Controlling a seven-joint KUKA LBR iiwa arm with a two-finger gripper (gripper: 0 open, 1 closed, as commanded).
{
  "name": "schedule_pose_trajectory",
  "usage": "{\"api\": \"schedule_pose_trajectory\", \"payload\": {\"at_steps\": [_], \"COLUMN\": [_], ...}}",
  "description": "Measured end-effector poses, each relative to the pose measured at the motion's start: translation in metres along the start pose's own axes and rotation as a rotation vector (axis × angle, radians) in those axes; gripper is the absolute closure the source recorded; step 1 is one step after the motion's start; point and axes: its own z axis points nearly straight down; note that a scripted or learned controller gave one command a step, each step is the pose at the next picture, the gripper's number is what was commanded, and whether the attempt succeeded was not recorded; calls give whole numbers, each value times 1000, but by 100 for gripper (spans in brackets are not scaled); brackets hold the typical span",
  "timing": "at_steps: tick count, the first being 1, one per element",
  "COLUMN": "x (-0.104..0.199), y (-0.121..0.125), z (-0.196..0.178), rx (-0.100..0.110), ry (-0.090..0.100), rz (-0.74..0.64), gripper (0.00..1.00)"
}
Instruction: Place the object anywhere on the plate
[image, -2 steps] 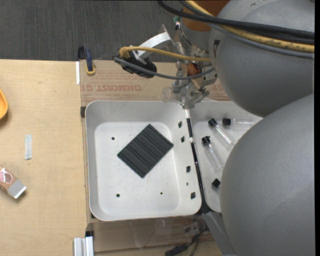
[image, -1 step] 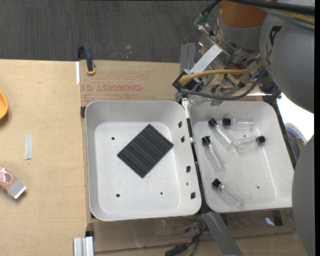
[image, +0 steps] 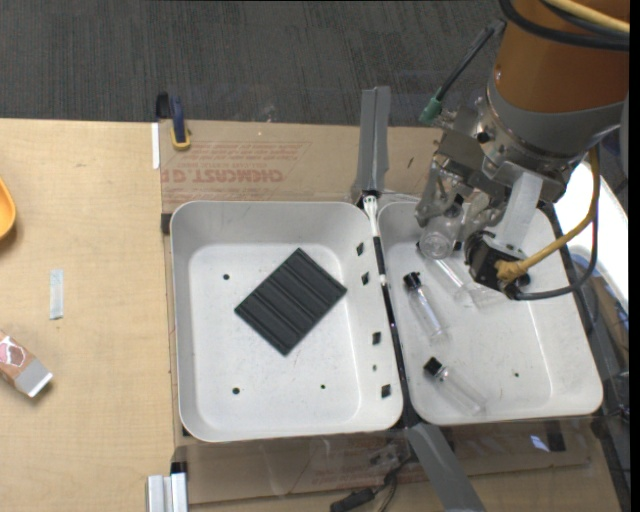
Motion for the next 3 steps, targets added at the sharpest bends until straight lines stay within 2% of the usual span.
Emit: {"api": "schedule_pose_trajectory", "payload": {"at_steps": [1, 2, 3], "x": [18, -47, -12], "y": [62, -5, 68], "z": [0, 0, 0], "rx": [0, -2, 0], "ry": [0, 3, 2], "rz": [392, 814, 860], "gripper": [100, 100, 100]}}
